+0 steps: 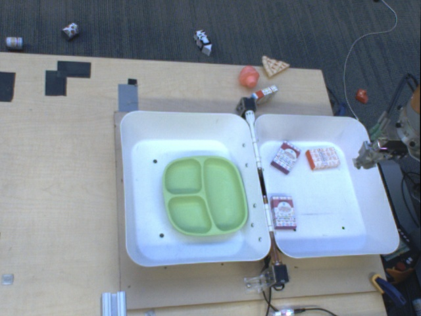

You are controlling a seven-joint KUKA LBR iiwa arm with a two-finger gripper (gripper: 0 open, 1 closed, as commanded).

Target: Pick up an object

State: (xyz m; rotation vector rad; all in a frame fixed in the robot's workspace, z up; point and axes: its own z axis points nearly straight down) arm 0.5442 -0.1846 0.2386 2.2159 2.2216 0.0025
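gripper (370, 155) at the right bin's (368, 239) right rim, finger state impossible to tell, three small printed boxes (285, 157) inside bin, labels unreadable

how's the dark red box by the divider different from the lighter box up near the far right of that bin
The dark red box lies at the right bin's left edge, against the divider; the lighter box lies nearer the bin's far right.
The dark red box's long side runs toward the camera; the lighter box's runs across the bin, slightly tilted.
The dark red box is deep maroon; the lighter box is orange-red and white.
Both lie flat and look similar in size.
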